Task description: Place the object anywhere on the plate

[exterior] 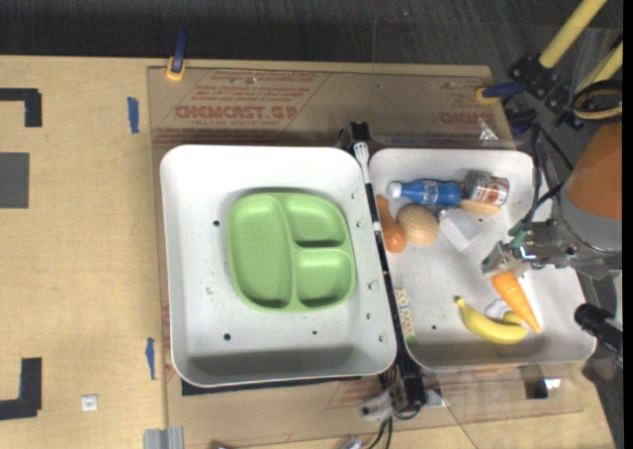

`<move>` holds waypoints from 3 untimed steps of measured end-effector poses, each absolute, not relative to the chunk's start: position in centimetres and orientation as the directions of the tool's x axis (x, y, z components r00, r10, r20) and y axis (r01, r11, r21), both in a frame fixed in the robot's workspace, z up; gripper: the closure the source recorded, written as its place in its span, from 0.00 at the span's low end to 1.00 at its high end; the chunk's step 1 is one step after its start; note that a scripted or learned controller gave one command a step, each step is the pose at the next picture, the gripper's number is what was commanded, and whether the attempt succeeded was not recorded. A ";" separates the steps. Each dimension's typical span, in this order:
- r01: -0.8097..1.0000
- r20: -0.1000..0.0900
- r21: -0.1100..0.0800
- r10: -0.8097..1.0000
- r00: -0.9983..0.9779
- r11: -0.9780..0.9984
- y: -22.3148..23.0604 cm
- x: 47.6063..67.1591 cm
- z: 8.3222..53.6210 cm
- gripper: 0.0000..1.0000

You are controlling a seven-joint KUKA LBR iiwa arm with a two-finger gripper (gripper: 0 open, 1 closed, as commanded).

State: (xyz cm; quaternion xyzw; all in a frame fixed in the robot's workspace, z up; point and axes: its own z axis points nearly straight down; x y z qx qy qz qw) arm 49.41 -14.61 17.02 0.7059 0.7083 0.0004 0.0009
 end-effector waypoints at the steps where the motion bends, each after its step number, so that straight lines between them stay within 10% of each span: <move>1: 0.978 0.002 0.003 0.978 0.210 -0.210 -4.4 48.1 24.2 1.00; 3: 0.909 0.000 0.000 0.909 0.417 -0.417 9.6 50.7 26.5 1.00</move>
